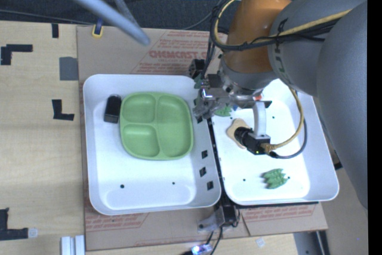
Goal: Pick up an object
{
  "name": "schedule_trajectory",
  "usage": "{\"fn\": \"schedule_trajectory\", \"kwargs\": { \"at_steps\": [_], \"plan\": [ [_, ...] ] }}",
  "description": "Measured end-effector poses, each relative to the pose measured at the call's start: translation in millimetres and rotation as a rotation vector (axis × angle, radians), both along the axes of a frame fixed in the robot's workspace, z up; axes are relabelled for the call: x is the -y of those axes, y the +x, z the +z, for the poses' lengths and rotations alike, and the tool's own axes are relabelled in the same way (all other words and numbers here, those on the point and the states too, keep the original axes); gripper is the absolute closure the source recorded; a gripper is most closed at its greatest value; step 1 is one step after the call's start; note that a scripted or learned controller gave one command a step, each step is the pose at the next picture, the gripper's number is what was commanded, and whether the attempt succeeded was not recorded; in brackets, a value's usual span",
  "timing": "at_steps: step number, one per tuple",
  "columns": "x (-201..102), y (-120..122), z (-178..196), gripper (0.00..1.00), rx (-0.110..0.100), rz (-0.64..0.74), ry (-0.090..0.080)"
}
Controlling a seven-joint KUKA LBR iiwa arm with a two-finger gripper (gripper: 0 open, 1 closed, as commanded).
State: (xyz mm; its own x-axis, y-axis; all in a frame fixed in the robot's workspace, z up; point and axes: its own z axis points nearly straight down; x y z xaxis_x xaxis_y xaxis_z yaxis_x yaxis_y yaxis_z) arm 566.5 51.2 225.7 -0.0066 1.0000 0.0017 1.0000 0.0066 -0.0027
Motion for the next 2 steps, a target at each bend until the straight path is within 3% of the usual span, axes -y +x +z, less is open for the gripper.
{"fn": "schedule_trajectory", "kwargs": {
  "at_steps": [1,2],
  "plan": [
    [-43.7,-18.3,4.1,1.00,0.000,0.000,0.000],
    [-40.7,-17.5,3.9,0.00,0.000,-0.004,-0.002]
  ]
}}
